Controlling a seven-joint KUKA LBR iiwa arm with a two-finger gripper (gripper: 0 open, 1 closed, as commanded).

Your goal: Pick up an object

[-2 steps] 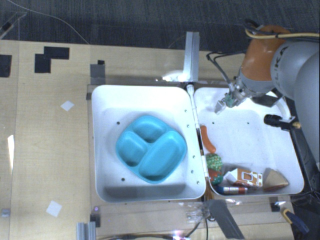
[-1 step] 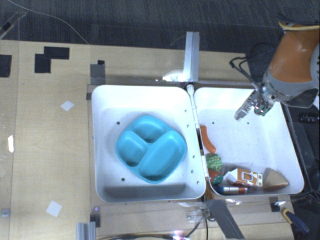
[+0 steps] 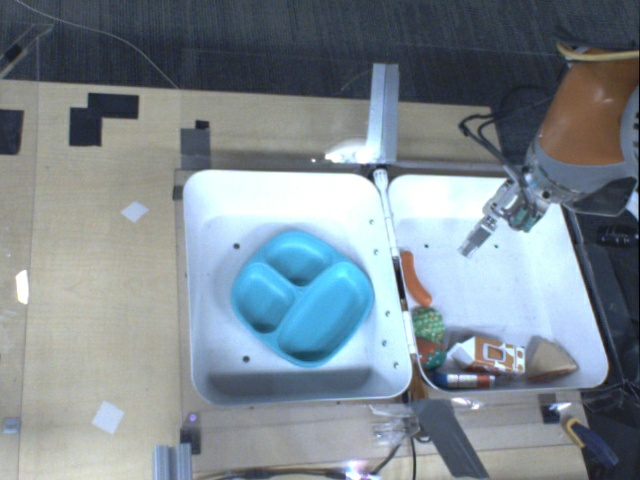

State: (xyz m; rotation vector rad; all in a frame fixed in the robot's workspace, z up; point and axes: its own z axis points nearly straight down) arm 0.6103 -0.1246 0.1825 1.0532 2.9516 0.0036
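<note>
On the bench [image 3: 90, 268] two bins stand side by side. In the left bin [image 3: 210, 218] lies a divided tray [image 3: 302, 296]. In the right bin [image 3: 560, 298], a carrot [image 3: 414, 278] lies by the left wall; a ball [image 3: 428, 323], a box [image 3: 492, 354] and a marker [image 3: 468, 378] crowd the front edge. The claw [image 3: 478, 238] hangs over the back part.

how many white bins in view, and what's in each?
2. Left bin holds a blue divided tray. Right bin holds small items clustered along its near-left edges; some may be hidden under others.

No legible text or labels.
</note>
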